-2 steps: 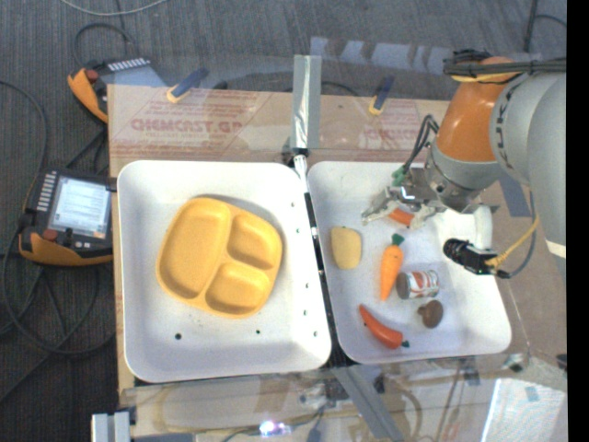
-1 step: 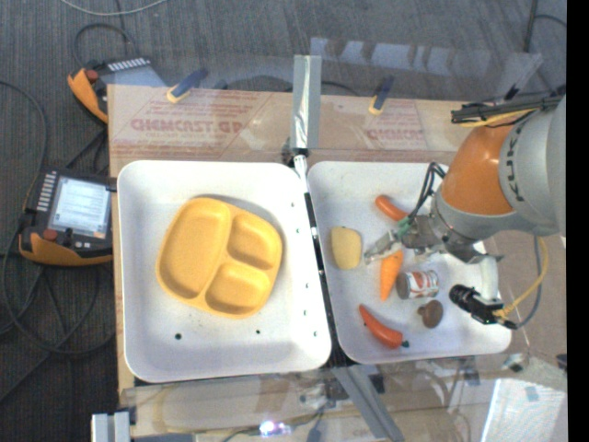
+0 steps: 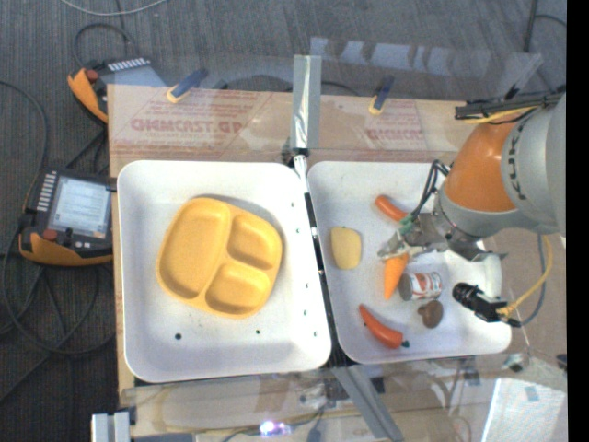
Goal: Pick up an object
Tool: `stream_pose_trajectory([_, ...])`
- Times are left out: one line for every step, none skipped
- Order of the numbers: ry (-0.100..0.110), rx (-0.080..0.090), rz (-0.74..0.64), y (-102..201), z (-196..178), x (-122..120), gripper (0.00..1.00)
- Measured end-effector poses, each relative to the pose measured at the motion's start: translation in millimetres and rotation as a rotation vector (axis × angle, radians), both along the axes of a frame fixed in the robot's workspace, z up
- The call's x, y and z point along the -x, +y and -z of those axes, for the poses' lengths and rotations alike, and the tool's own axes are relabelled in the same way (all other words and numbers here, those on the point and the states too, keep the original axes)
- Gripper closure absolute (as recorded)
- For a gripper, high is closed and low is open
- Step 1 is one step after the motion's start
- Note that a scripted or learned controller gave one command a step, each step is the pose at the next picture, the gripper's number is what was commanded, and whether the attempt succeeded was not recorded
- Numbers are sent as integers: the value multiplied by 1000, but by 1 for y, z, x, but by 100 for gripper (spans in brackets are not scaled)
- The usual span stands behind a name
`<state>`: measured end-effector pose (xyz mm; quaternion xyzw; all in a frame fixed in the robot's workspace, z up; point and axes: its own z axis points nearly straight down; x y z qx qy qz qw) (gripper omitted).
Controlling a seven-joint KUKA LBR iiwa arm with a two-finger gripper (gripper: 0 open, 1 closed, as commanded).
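hand (image 3: 401,244) above carrot (image 3: 394,275), grip unclear (can (image 3: 422,285) label perhaps unreadable); board (image 3: 184,125) reads "chemcast gp".

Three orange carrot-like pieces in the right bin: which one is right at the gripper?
The middle carrot, lying just under the gripper. The top one lies farther back; the bottom one is near the bin's front edge.

**Bench layout, two bins**

Left bin (image 3: 138,339): divided tray (image 3: 221,256) lying near centre. Right bin (image 3: 354,339): potato-like piece (image 3: 346,247) at left; two carrots (image 3: 390,207) (image 3: 394,275) mid-bin, gripper (image 3: 402,243) between them; can (image 3: 422,285) right of lower carrot; chili-like piece (image 3: 380,327) nearest front edge.
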<state>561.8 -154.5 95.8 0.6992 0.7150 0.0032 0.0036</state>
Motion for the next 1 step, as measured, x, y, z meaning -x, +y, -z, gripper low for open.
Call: stream_pose_trajectory([16, 3, 79, 32, -90, -101, 100])
